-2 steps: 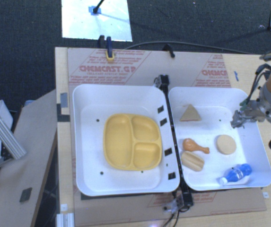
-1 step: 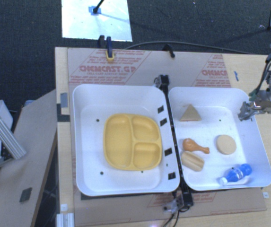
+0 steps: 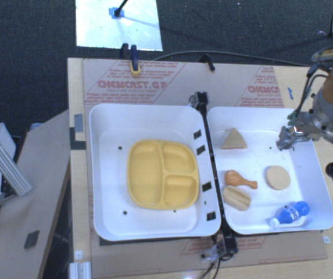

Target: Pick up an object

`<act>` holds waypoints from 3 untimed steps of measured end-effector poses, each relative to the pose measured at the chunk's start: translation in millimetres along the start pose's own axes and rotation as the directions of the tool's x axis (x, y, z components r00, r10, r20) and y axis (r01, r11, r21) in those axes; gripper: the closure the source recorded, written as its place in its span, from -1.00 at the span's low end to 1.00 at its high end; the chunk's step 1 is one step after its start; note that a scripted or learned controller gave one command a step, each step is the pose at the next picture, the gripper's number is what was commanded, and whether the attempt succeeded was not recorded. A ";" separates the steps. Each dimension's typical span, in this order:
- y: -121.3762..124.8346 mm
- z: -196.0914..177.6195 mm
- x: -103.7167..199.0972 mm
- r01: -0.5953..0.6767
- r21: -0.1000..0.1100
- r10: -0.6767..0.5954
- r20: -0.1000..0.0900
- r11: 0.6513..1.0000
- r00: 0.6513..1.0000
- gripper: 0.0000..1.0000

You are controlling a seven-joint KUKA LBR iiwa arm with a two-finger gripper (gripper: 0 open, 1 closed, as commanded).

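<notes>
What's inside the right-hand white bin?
In the right bin: a tan wedge, drumstick toy, round disc, bread-like block and blue bottle. Anything underneath them is hidden.

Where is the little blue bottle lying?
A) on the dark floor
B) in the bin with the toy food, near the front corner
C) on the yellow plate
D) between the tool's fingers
B: the blue bottle lies on its side in the right bin, near its front right corner, in front of the round cookie.
</notes>
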State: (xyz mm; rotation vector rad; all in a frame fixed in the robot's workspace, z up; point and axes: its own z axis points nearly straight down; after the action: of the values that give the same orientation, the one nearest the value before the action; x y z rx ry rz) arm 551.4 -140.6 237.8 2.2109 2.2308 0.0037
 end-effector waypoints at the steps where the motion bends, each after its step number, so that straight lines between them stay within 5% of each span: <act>1: 4.5 8.3 60.5 0.001 0.000 -0.001 -0.001 1.000 1.000 1.00; 3: -4.6 13.7 162.4 0.002 0.000 -0.002 -0.001 1.000 1.000 1.00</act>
State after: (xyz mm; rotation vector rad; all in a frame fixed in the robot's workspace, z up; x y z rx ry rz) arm 545.4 21.7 224.2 2.2097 2.2333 0.0045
